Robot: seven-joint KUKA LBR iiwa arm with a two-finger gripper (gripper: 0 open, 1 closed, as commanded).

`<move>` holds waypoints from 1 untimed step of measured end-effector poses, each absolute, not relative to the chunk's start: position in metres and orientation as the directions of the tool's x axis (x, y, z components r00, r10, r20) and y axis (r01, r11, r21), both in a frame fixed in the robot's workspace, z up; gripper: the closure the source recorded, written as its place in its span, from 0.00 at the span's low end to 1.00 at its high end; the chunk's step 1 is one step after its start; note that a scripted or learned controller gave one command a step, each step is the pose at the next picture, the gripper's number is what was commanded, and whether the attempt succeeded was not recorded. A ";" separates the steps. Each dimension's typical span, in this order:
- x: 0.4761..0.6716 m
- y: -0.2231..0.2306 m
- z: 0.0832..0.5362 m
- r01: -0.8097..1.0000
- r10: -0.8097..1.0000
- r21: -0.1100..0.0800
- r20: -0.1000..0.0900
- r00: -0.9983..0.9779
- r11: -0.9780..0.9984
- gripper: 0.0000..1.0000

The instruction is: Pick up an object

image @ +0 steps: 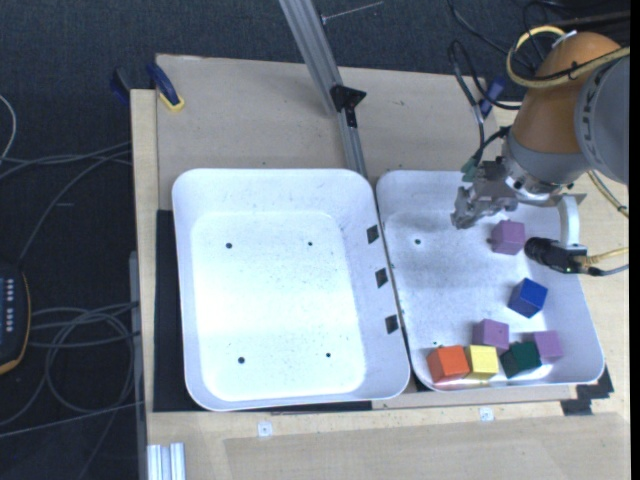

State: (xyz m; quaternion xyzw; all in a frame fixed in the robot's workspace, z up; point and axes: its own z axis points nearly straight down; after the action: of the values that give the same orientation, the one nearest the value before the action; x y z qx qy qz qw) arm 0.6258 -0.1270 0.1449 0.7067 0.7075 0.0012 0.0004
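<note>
My gripper [468,214] hangs over the upper part of the right bin [430,278], its dark fingers pointing down just above the bin floor. A purple block [508,236] lies a little to the right of the fingers, apart from them. Further down the bin sits a blue block [528,296]. Along the bin's front edge lie an orange block [449,362], a yellow block [483,360], a green block [520,358] and two more purple blocks [491,332] [547,344]. I see nothing between the fingers.
The left bin [270,288] stands beside the right one, with black clips at their shared wall. A slanted metal pole [320,58] rises behind the bins. Cables lie off the bench at the left.
</note>
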 end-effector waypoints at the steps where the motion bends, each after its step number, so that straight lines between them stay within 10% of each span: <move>1: 0.625 -0.128 0.210 1.000 1.000 0.009 -0.001 -0.001 0.001 1.00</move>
State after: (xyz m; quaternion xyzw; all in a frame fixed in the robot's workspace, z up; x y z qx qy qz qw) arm 0.6255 -0.1283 0.2100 0.7066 0.7076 0.0026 0.0037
